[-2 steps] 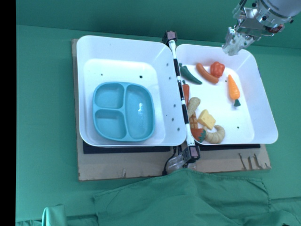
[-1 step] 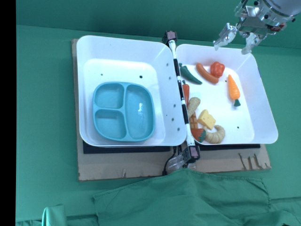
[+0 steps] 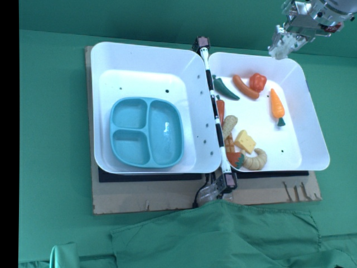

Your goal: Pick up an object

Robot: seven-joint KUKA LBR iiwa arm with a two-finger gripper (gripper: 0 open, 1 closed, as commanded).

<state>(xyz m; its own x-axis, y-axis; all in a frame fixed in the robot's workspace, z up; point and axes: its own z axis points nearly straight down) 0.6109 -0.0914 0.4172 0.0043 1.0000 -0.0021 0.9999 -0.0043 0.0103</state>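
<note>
The gripper (image 3: 280, 45) hangs above the far rim of the right bin (image 3: 312, 144), holding nothing. That bin holds toy food (a carrot (image 3: 277, 106), a sausage (image 3: 245, 86), a red pepper (image 3: 257, 81), a croissant (image 3: 255, 160)). The left bin (image 3: 139, 57) holds a blue divided plate (image 3: 146, 132).

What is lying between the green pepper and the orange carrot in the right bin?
In the camera view, a sausage and a red pepper lie between the green pepper and the carrot, on the right bin floor.
</note>
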